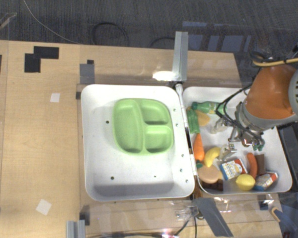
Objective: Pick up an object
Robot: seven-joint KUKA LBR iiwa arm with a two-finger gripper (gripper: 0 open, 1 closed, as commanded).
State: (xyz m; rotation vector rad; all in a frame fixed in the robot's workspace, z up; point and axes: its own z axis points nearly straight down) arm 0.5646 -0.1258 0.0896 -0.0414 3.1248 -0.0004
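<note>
Bench (35, 148) of pale wood carries two shallow white bins side by side, with dark ribbed flooring beyond its far edge and a thin cable trailing across it. Black squares (39, 58) mark the bench's far left corner. In the left bin (97, 182) a green divided plate (141, 125) lies near the middle. The right bin (283, 175) holds a crowd of toy food: an orange carrot (198, 147) along its left wall, a yellow banana (211, 156) just beside it, a yellow lemon (245, 182) near the front edge, and a small blue-and-white carton (231, 169) between them. The arm's orange band (270, 95) hangs over the right bin's far right part, and the tool (238, 142) sits low above the pile; its state I cannot tell.
</note>
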